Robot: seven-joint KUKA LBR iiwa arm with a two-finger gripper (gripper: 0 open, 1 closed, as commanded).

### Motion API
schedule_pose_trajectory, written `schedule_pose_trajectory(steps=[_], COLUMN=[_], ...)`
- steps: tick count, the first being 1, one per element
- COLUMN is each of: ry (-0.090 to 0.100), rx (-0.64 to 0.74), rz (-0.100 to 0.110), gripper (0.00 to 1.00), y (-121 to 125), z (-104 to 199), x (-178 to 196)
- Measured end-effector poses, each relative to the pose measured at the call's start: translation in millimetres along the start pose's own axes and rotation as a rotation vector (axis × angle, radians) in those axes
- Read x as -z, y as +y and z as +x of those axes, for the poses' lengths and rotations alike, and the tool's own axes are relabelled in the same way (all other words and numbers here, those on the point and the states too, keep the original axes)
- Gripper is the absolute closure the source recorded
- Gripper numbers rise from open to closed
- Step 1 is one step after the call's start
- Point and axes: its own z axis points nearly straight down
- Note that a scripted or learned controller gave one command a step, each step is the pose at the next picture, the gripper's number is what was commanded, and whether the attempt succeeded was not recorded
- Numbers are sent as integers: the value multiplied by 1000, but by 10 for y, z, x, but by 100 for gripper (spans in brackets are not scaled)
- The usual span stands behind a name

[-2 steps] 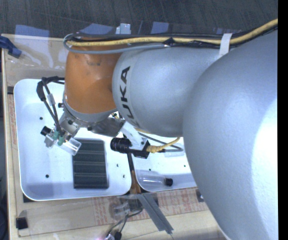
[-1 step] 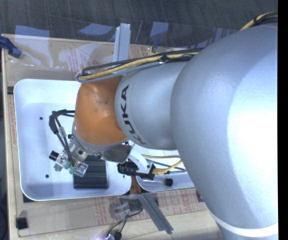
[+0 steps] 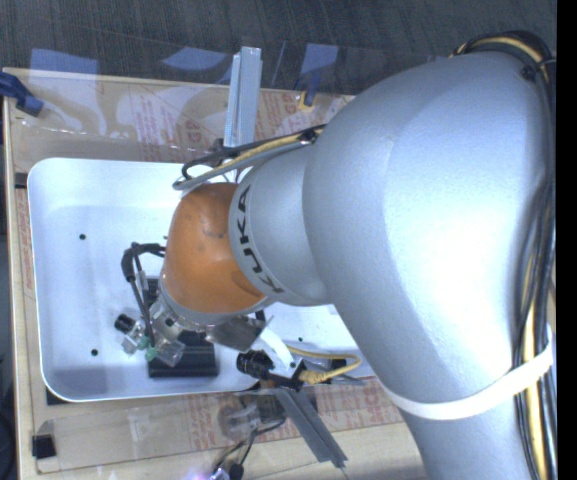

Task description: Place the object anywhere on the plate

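The grey arm point(image 3: 408, 238) covers most of the counter point(image 3: 118, 118), reaching down into the white bin point(image 3: 68, 218). Its gripper point(image 3: 168, 346) sits low near the bin's front wall; the object and plate cannot be made out.

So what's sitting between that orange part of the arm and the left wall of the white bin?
In the camera view, only bare white bin floor lies between the orange band and the bin's left wall, apart from a small dark dot or two.
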Motion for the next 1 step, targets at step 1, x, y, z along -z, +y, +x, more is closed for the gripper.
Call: schedule_pose_trajectory(steps=[1], ry=[-1], rx=[68], rz=[0], gripper=[100], y=[539], z=[609], x=[4])
